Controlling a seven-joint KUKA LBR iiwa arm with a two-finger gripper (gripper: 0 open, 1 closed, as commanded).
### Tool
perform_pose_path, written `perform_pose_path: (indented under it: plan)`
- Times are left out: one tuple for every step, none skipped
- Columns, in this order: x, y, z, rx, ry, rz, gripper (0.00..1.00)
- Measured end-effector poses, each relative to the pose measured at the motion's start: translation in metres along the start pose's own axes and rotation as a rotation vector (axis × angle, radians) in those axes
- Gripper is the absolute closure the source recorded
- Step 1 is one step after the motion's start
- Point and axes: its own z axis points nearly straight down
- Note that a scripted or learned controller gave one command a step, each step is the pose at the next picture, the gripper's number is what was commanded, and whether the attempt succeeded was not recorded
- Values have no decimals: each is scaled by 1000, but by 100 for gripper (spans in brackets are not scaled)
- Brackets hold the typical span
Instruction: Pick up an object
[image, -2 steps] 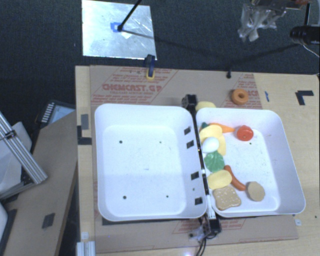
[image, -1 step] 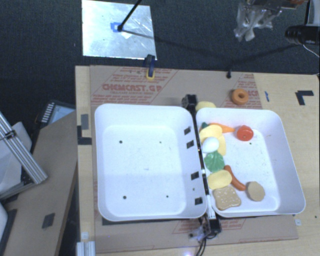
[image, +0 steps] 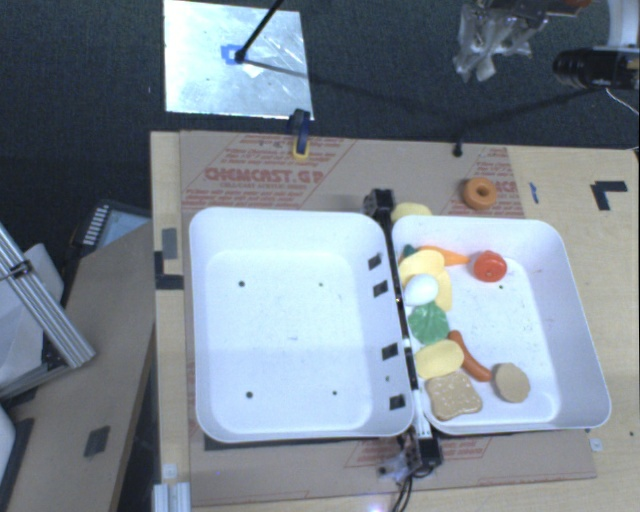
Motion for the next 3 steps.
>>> perform_pose_path:
  plan:
    - [13,0,0,0,0,0,100]
    - [29,0,0,0,0,0,100]
    - [41,0,0,0,0,0,100]
